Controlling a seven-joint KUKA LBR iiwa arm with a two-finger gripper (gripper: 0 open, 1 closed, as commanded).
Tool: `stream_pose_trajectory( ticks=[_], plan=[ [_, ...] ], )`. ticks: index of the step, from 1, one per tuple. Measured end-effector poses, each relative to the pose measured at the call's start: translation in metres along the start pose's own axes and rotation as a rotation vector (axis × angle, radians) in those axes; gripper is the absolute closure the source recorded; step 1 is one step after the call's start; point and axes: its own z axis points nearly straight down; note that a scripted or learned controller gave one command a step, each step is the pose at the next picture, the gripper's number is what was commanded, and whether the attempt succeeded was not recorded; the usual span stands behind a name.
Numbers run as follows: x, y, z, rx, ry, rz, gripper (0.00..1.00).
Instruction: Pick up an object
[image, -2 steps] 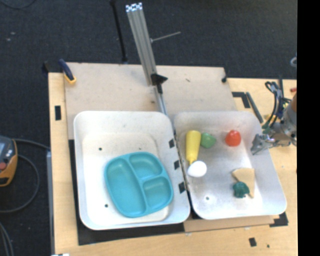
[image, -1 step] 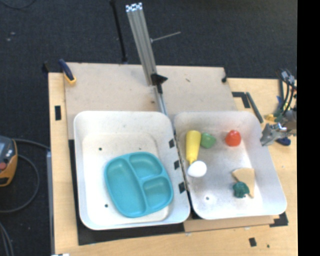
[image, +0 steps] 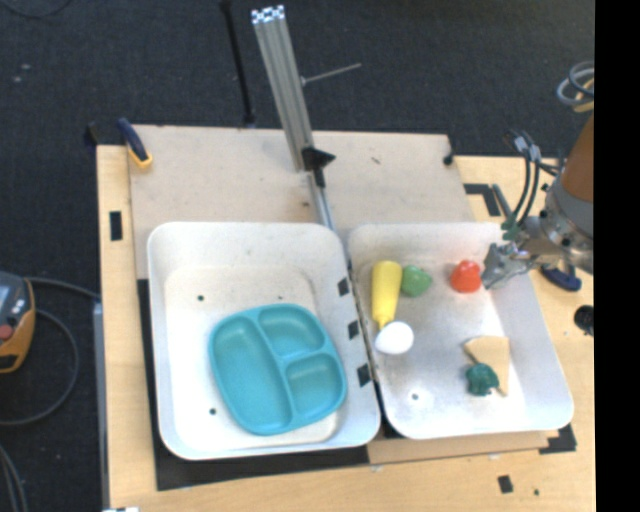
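The small round red-orange toy (image: 465, 276) sits in the right white bin (image: 540, 345), just to the left of the grey two-finger gripper (image: 497, 266), very close to its tips. I cannot tell how the gripper is set. The red toy is roundish, so it points no clear way. The long yellow toy (image: 385, 291) nearby stands top to bottom

This looks like a robot lab. A wooden bench (image: 260, 180) stands on a dark floor (image: 60, 60), with a metal pole (image: 285, 90) at the far side and loose cables (image: 60, 300) on the left.
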Motion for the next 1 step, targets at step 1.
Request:
stream_pose_trajectory(
  ticks=[1],
  plan=[
    [0.0568, 0.0258, 0.0095, 0.001, 0.001, 0.0, 1.0]
  ],
)
